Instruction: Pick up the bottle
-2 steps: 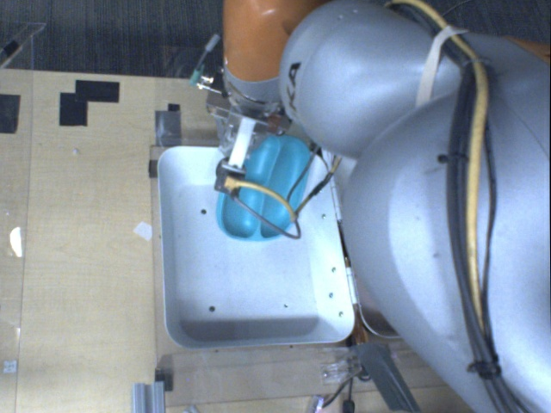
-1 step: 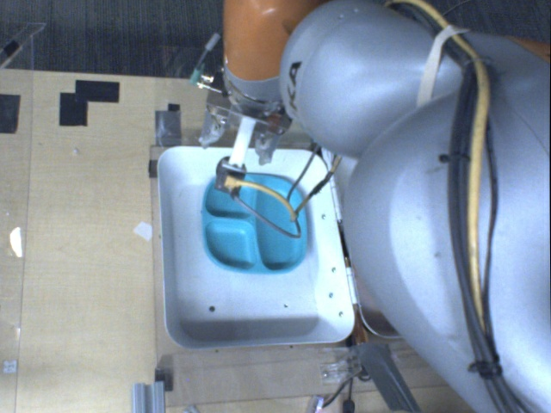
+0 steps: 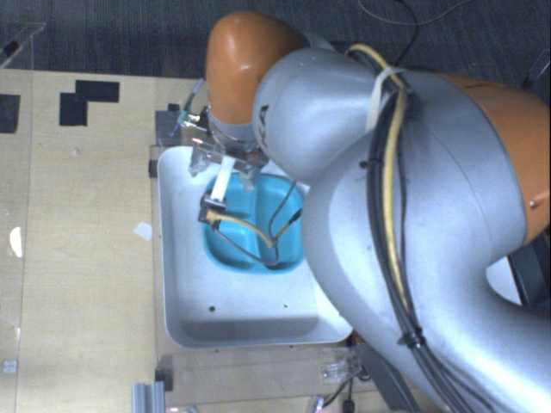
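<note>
A light blue, tub-shaped thing (image 3: 280, 209) lies in the white bin (image 3: 185, 256), toward its far right side. The arm hides part of it, and I cannot tell whether it is the bottle. My gripper (image 3: 225, 169) hangs over the bin's far edge, just above the blue thing's left end. The orange wrist band (image 3: 241, 58) sits right above the gripper. I see nothing held in the gripper.
The grey arm (image 3: 405, 205) covers the right half of the view and the bin's right rim. Left of the bin lies pale bench top (image 3: 86, 231) with black marks (image 3: 86, 101) at the back. The bin's near floor shows bare white.
</note>
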Tool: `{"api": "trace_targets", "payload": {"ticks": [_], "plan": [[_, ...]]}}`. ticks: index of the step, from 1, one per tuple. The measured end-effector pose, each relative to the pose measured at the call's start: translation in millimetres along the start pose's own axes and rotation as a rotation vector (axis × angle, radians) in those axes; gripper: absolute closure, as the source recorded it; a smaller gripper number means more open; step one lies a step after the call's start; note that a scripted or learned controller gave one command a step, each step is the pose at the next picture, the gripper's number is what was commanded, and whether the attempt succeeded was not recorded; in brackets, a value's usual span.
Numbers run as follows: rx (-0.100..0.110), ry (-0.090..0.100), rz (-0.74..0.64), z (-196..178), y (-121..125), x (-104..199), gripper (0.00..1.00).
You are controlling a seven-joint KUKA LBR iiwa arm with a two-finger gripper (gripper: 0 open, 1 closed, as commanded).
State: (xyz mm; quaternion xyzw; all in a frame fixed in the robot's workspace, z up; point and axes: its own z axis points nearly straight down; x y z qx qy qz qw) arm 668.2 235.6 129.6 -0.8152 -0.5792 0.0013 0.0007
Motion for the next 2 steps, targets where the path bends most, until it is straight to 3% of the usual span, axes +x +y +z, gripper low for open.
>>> {"api": "trace_targets", "payload": {"ticks": [1, 2], "plan": [[-0.003, 0.008, -0.054, 39.4, 4.1, -4.7, 0.00], [-0.007, 0.013, -0.056, 32.7, 3.8, -1.7, 1.00]]}}
